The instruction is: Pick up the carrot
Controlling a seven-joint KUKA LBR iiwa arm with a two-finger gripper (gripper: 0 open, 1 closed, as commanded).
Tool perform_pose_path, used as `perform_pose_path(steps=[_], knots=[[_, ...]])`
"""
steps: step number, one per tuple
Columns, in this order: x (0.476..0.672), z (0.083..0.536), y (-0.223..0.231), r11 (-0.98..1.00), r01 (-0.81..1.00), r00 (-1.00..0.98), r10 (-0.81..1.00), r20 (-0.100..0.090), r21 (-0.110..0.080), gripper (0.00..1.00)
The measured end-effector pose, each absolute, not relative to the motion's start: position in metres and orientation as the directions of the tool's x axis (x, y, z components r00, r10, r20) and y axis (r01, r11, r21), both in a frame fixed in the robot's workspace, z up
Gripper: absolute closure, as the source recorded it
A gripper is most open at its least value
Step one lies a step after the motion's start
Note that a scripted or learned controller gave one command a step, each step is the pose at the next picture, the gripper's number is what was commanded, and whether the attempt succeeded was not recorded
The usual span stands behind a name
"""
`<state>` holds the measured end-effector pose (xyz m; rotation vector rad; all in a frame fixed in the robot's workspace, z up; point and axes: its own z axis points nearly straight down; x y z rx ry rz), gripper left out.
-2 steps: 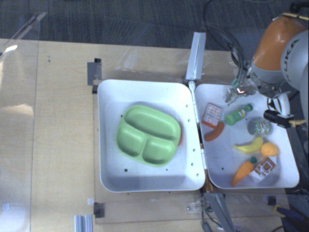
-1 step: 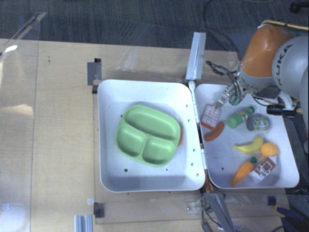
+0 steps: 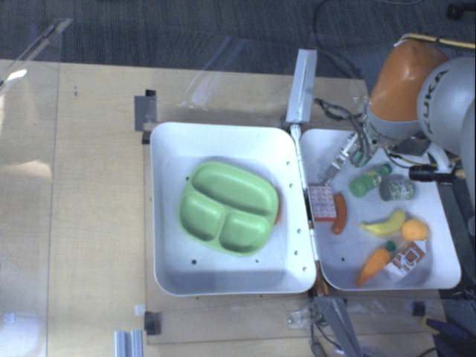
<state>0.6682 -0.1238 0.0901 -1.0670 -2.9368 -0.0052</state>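
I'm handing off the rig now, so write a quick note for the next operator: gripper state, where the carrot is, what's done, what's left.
Gripper: over the upper left of the right bin, holding nothing that can be seen.
Carrot: lying near the front of the right bin, beside a small carton, below a banana.
Left bin: holds a green tray.
Done: nothing yet; the carrot is not picked.
Left: move to the carrot, grasp it, lift it.

Even, soft overhead light — glare on bench at left — slightly blurry
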Motion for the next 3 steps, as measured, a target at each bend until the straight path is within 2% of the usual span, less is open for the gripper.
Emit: perform_pose_path(steps=[1,3], knots=[[0.6463,0.0898,-0.1285,0.955,0.295,-0.955,0.295,-0.013,0.004,0.0],[0.6463,0.0898,-0.1285,0.955,0.295,-0.955,0.295,-0.013,0.004,0.0]])
